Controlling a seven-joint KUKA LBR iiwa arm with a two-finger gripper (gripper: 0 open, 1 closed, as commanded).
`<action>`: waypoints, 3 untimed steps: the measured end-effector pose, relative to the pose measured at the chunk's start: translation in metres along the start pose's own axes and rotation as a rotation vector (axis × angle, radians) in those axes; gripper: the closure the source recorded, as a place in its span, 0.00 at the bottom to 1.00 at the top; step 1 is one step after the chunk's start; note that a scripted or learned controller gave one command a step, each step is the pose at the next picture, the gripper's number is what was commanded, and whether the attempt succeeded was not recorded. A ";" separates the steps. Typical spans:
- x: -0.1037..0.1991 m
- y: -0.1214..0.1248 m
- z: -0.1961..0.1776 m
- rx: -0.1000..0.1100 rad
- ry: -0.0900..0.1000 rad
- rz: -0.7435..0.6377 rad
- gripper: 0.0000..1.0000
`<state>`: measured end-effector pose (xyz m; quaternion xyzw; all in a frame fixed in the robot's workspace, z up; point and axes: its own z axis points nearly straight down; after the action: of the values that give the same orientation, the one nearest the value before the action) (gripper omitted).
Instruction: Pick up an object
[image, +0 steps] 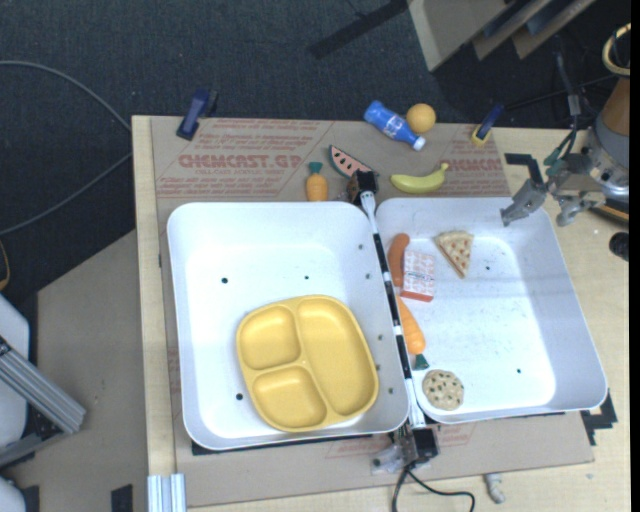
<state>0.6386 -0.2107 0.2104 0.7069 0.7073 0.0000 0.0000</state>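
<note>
Gripper (548, 203) at far right, fingers (520, 208) spread, nothing between them

At about three o'clock you see the arm (615, 150): a grey rounded body of metal, with a dark cable running beside it. Its gripper (545, 195) is grey too, made of thin angular fingers (520, 207) that look like bare metal with dark joints.

Probably a robotics lab: white bins (200, 300) on cardboard-covered bench (250, 160), toy food.
</note>
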 end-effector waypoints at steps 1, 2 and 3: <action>0.054 0.027 0.110 0.004 0.002 -0.001 0.00; 0.112 0.018 0.126 0.003 0.001 -0.001 0.00; 0.112 0.019 0.116 0.001 -0.001 -0.001 1.00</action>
<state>0.6573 -0.0986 0.0948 0.7065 0.7077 -0.0008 -0.0002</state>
